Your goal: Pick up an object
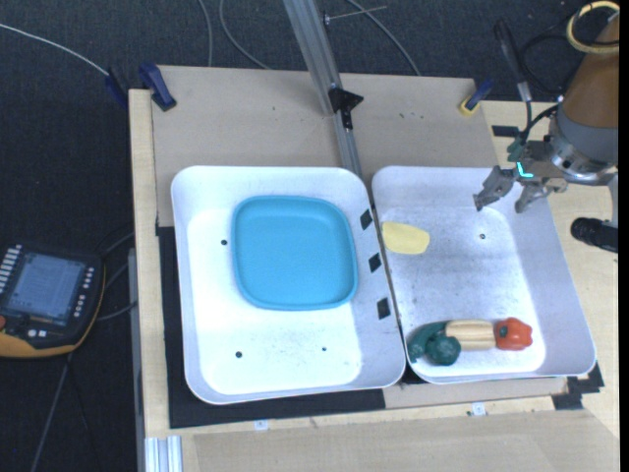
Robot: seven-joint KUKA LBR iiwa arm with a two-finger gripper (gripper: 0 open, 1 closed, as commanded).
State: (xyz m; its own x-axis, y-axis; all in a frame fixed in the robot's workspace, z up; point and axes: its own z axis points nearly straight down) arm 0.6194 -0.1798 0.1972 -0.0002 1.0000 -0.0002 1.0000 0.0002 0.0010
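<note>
dark carpet floor, loose cables around wooden bench (295,106). two white bins side by side: left bin (197,264) holds blue square plate (295,252). right bin (550,283) holds yellow piece (405,238) near its left wall; green object (434,345), tan block (470,334), red object (512,333) in row touching along front edge. gripper (509,193) over right bin's back right corner, fingers spread apart, nothing between them, well apart from all objects. teach pendant (44,298) on floor at left.
</note>
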